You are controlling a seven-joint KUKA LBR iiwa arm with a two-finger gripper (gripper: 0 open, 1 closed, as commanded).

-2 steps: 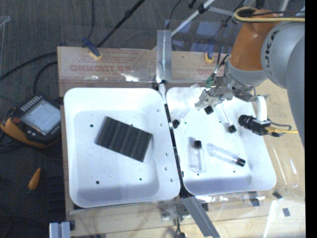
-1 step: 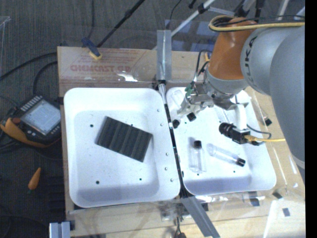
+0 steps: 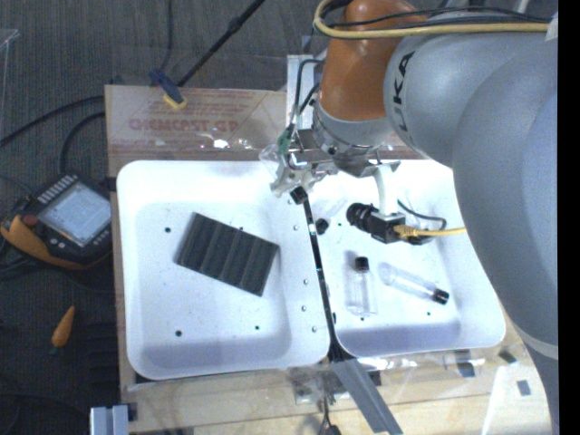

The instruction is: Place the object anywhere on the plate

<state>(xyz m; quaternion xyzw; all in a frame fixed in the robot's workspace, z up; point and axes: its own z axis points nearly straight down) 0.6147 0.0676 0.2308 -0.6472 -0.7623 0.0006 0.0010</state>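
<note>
Nearest the camera, two clear vials (image 3: 361, 288) lie loose in the right bin (image 3: 471, 333), below and right of the jaws and well apart from them. The dark ribbed plate (image 3: 226, 254) waits flat in the left bin (image 3: 145, 352), below-left. The jaws (image 3: 294, 181) hover at the far rim between the bins, probably in transit; whether they are apart or together I cannot tell.

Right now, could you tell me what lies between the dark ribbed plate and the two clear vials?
In the camera view, between plate and vials, only white bin floor and the divider where the bins meet.
</note>
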